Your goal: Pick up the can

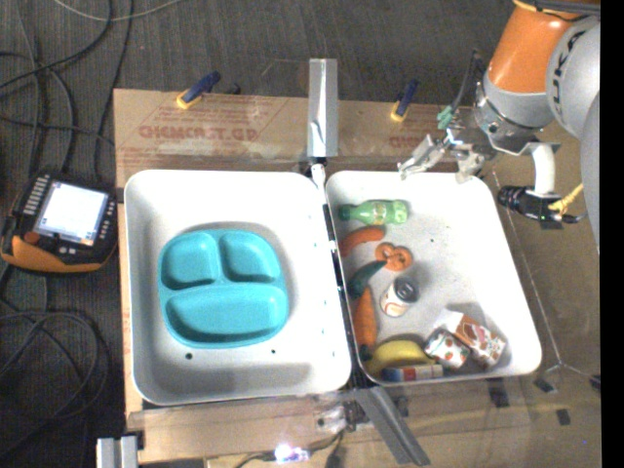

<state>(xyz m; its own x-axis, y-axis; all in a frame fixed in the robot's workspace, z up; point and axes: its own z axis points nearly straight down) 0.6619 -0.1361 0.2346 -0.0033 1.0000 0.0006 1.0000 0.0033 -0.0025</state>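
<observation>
The can (398,296) is small and white with an orange mark and a dark top. It lies in the middle of the right bin (507,261), among toy food. My gripper (441,161) hangs over the far rim of that bin, well behind the can and a little to its right. Its two metal fingers (415,161) are spread open with nothing between them.
Around the can lie a green bottle (375,212), an orange sausage (361,239), an orange pretzel shape (393,255), a dark cucumber (363,277), a carrot (365,322), a banana (400,351) and two crumpled cartons (466,343). The left bin (146,203) holds a teal divided plate (226,286).
</observation>
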